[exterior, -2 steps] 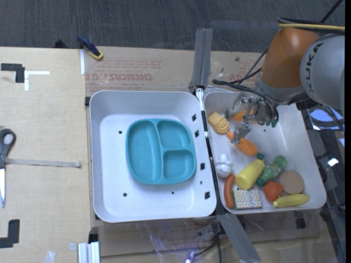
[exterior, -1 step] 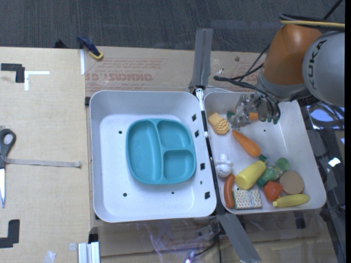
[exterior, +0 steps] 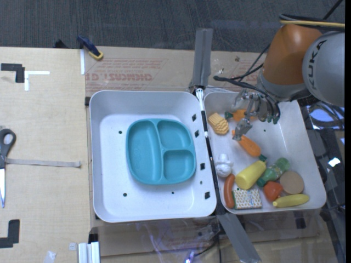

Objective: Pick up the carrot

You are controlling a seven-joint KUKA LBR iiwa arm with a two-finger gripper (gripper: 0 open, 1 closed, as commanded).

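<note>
The carrot [exterior: 249, 145], orange and tapered, lies slanted on the floor of the right bin [exterior: 290, 138], near its middle. My gripper [exterior: 243, 127] hangs over the upper left part of that bin, and its tip comes down close to the carrot's upper left end. Whether it touches the carrot I cannot tell. A small orange piece [exterior: 239, 114] shows just left of the gripper body.
A corn cob [exterior: 218, 124] lies left of the gripper. Below the carrot are a white garlic [exterior: 223, 166], a yellow bottle [exterior: 250, 175], a sausage [exterior: 228, 190], a cracker [exterior: 247, 198], a tomato [exterior: 272, 190] and a banana [exterior: 290, 200]. The left bin [exterior: 104, 163] holds a teal divided plate [exterior: 162, 150].
</note>
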